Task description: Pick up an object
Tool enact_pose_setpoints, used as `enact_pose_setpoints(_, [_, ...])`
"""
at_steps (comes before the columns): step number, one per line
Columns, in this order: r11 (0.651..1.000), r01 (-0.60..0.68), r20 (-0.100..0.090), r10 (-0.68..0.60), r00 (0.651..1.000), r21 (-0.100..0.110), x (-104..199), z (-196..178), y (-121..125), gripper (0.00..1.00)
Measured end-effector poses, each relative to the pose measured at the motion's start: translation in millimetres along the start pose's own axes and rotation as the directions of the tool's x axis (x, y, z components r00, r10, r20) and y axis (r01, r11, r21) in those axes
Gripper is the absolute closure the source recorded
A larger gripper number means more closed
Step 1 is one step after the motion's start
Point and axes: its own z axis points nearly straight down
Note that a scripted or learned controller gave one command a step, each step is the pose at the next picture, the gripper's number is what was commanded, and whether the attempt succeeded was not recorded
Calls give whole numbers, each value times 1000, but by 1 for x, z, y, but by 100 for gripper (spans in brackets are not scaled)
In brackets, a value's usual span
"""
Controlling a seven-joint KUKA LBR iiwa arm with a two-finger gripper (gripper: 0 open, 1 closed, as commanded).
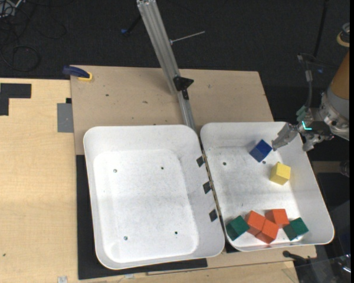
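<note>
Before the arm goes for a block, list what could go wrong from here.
1. The small blue cube lies close beside the gripper, near the back wall of the right-hand shallow white bin; a descent might nudge it rather than take it.
2. The yellow cube lies close by and could get bumped.
3. The orange and green blocks sit packed together, leaving little room around any one of them.

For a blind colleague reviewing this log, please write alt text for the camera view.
The arm's tool hangs over the right bin beside a blue block, with a yellow block nearby and orange and green blocks clustered at the bin's near edge. The left bin sits alongside.
</note>
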Motion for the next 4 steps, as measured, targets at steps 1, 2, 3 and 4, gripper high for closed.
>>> enact_pose_setpoints(1, [1000, 1, 1, -1, 1000, -4, 0, -3, 1, 0])
enact_pose_setpoints(2, [1000, 3, 0, -3, 1000, 0, 6, 45, 6, 0])
enact_pose_setpoints(3, [1000, 0, -1, 0, 1000, 2, 12, 98, -4, 0])
enact_pose_setpoints(4, [1000, -3, 7, 3, 1000, -15, 0, 143, 0, 0])
